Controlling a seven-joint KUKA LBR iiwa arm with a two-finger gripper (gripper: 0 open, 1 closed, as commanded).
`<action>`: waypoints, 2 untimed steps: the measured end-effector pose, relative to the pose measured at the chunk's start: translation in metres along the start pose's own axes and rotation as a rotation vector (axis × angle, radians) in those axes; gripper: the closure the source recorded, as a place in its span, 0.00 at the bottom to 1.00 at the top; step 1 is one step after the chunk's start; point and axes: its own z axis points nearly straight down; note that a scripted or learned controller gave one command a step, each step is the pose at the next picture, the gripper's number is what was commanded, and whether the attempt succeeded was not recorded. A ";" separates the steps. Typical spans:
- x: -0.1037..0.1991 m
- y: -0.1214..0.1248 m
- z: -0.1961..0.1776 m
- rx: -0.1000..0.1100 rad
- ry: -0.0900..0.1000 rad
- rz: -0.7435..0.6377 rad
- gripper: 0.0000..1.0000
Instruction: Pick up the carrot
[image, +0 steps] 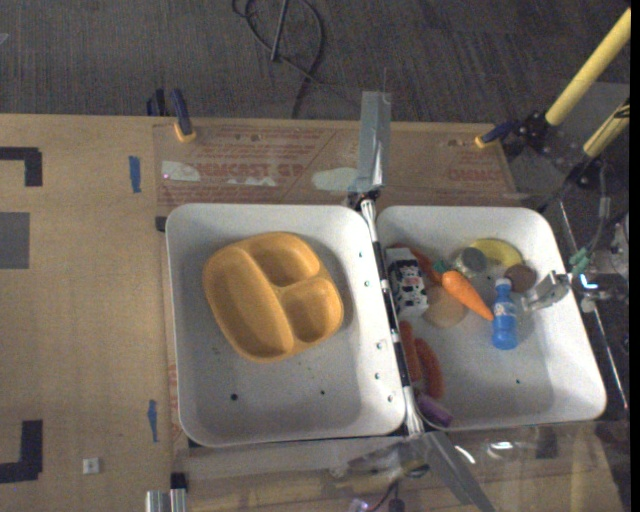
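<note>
In the right bin (520, 385), the carrot (466, 293) lies at a slant near the middle, its tip beside a small blue bottle (504, 320), with a yellow banana (495, 250) above it and red sausages (420, 360) along the left wall. The left bin (200, 400) holds a divided yellow plate (272, 295). The gripper (548, 290) sits at the right bin's right side; its jaw state cannot be told.

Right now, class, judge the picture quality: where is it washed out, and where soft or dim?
Camera view: even overhead light; the white bins glare slightly, washing out their rims. Camera view: the carrot reads clearly orange, its edges soft. Camera view: the end effector at the dim right is blurry, hard to resolve.
</note>
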 end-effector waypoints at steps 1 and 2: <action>0.040 0.074 0.108 -0.001 -0.001 -0.128 0.00; 0.012 0.083 0.085 -0.005 -0.004 -0.320 0.00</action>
